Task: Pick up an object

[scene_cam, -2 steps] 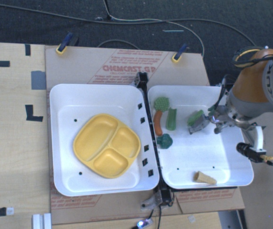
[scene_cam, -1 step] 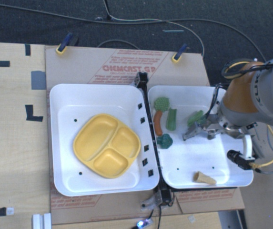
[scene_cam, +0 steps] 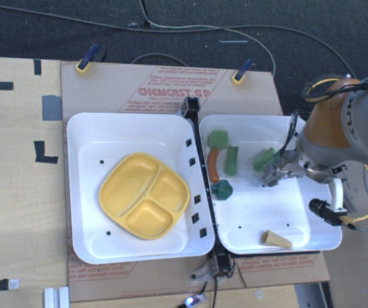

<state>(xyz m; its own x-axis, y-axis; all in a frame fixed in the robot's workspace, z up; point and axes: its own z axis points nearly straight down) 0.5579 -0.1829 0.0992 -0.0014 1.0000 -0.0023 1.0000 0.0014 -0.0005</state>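
Looking down at the bench, you've got two shallow white bins side by side on a cardboard sheet with red print. The left bin [scene_cam: 81, 172] holds a yellow divided plate [scene_cam: 144, 195], sitting flat and turned at an angle, pretty much in the middle of the bin.

All the small stuff is in the right bin [scene_cam: 299, 239]. Along its left wall there's a green broccoli-looking piece [scene_cam: 218, 138] at the top, with an orange carrot-like stick [scene_cam: 213, 165] running down from it, and a dark green bar [scene_cam: 231, 160] just beside the stick on its right. Below those sits a small teal lump [scene_cam: 222, 189], close to the divider between the bins. Down near the front wall, well apart from the rest, lies a tan wedge [scene_cam: 277, 239].

The arm [scene_cam: 338, 124] comes in from the right, grey with the orange band showing above the wrist, and the gripper [scene_cam: 272, 176] is down inside the right bin around its middle-right area. A light green piece [scene_cam: 263, 158] lies right at the gripper's upper left, touching or nearly touching it. Honestly can't tell from this angle whether the fingers are spread or closed, or whether that green piece is actually between them; the tip is just a dark blur against the white.

Two yellow-and-blue clamps [scene_cam: 87, 58] pin the cardboard at the back edge, and black cables [scene_cam: 190, 27] trail across the dark floor behind.
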